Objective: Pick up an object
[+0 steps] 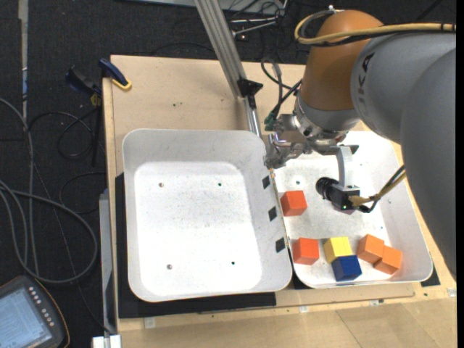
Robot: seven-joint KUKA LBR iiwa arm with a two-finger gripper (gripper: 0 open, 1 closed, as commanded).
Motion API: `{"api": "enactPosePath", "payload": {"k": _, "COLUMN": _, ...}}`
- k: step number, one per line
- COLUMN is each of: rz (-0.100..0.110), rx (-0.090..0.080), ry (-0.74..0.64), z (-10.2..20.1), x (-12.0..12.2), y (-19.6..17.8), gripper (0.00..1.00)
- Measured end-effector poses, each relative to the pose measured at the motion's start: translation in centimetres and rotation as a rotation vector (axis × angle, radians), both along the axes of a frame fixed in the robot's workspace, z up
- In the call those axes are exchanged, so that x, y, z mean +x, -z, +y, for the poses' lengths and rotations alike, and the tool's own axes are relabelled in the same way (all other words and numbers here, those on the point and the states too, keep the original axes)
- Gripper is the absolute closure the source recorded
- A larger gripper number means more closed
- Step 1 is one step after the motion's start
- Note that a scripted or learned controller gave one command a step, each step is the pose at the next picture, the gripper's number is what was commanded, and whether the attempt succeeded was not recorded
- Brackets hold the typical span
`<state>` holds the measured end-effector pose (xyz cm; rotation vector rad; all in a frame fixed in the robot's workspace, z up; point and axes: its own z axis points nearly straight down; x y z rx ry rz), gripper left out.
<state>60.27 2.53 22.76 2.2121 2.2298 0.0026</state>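
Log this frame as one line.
arm: over right bin | pincer: near bin's upper-left corner | nearest: orange cube | held: nothing seen | left bin: untouched

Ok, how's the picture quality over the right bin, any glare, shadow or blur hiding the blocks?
Camera view: lighting is even and soft, with no harsh glare on the right bin; the blocks cast only faint shadows, and the lone orange block and the blue block read sharply. The arm looms large and slightly soft, covering the bin's upper corner. The claw area is cluttered and hard to read.
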Motion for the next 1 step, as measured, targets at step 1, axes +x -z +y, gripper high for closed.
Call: {"api": "enactPosePath", "payload": {"k": 1, "rz": -0.001, "rx": 0.001, "ry": 0.0, "z": 5.29, "x": 2.66, "y": 0.26, "gripper": 1.0}}
